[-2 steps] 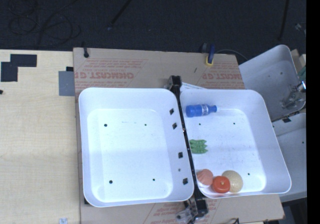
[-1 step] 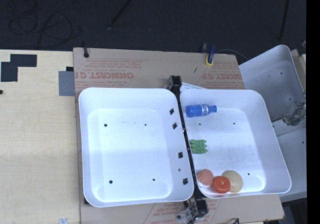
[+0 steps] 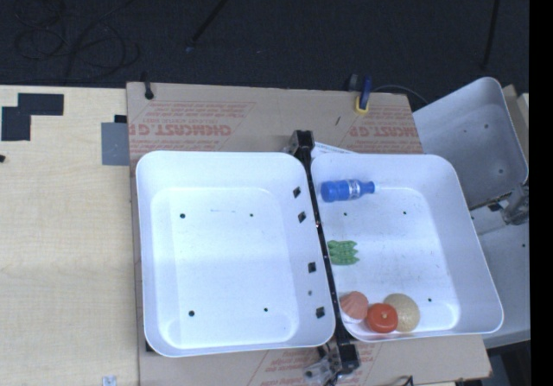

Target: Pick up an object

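While four objects hug right bin (image 3: 467, 229) edges, its middle lies open.

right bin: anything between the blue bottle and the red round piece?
Yes. In the camera view a green item lies between the blue bottle and the red round piece, near the divider side.

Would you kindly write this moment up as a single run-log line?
right bin: blue bottle, green item, three round items incl. red one | all lying loose | pick: not yet done
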### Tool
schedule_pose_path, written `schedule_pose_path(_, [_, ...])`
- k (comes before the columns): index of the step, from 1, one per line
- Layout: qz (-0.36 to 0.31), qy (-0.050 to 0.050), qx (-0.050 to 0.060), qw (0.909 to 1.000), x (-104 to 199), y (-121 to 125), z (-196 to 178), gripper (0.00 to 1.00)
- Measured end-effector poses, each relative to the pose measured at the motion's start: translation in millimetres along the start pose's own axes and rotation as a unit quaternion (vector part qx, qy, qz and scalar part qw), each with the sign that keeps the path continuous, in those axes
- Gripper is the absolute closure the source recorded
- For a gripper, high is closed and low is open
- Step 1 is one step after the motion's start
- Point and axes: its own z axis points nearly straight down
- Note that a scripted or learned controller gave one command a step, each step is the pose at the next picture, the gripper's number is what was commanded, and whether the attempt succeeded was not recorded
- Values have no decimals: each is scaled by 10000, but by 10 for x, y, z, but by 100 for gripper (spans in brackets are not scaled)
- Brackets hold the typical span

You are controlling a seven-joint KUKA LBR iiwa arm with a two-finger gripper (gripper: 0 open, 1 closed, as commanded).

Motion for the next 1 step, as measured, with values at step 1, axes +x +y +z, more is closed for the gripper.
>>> schedule_pose_path(1, [6,-2,6,10000,-1,8,169,100])
